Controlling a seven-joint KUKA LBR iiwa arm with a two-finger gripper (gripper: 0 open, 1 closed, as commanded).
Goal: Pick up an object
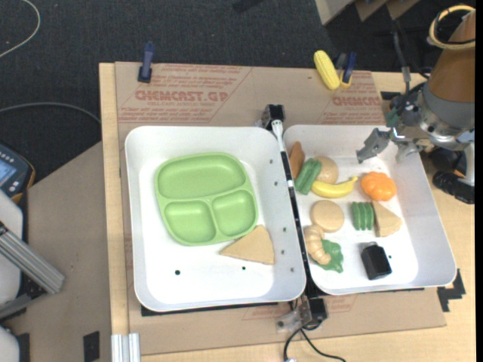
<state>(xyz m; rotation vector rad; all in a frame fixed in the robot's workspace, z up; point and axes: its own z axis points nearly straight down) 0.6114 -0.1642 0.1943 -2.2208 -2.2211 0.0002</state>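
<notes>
bench [189,89]: cardboard-topped | left bin [143,202] | right bin [426,232] | touching, side by side

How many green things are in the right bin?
3. A green pod lies at the upper left beside the banana, a ridged green piece sits mid-bin below the orange, and a leafy one lies lower left. Others may be hidden underneath.

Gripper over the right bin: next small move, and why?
Probably lower the gripper a little toward the orange fruit. It hangs above the right bin's far side with nothing between its fingers, and that fruit lies just below it in view, apart from the banana.
</notes>
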